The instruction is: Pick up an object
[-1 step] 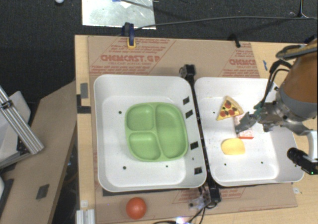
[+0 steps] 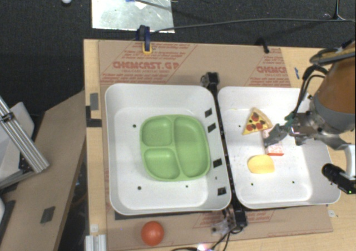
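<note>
Cardboard-covered bench (image 2: 167,58), two white bins side by side. Left bin (image 2: 119,133) holds green divided tray (image 2: 174,147). Right bin (image 2: 295,188) holds pizza-slice toy (image 2: 256,121), yellow lump (image 2: 261,164), small red-white piece (image 2: 275,150). Orange ball (image 2: 152,232) outside, on front edge of bench.

Arm enters from right, orange band high, wrist angled down-left. Gripper (image 2: 275,134) low over right bin, just above red-white piece. Pizza slice just up-left of tip, yellow lump just below. Red-white piece probably target. Finger spread: cannot tell. Nothing visibly held.
</note>
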You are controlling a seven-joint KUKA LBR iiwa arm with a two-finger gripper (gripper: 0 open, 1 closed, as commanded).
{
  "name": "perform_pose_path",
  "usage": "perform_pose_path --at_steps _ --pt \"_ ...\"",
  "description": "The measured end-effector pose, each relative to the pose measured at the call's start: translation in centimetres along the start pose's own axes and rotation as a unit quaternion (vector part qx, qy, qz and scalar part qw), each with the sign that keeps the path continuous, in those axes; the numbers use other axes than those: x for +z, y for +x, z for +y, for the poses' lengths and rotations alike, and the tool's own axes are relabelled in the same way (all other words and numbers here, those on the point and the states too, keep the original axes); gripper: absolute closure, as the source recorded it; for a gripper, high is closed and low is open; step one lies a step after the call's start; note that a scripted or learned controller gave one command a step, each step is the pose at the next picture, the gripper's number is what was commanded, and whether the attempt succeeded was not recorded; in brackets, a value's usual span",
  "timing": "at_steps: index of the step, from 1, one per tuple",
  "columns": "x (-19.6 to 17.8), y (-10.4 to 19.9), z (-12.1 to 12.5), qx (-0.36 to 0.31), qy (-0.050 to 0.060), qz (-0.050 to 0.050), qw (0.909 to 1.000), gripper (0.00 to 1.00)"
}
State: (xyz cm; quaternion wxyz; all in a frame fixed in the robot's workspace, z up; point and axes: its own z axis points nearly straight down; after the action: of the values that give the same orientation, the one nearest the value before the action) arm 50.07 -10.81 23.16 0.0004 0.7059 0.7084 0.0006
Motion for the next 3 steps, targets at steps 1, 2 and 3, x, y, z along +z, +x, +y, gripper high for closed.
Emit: perform_pose_path --at_steps 1,2,3 --pt "4.3 0.1 -0.5 0.001 0.002 0.0 1.0 0.0" --pt "9.6 0.1 0.6 0.001 0.002 0.0 1.0 0.0" --pt "14.8 0.1 0.6 0.001 0.0 -0.001 1.0 0.0"
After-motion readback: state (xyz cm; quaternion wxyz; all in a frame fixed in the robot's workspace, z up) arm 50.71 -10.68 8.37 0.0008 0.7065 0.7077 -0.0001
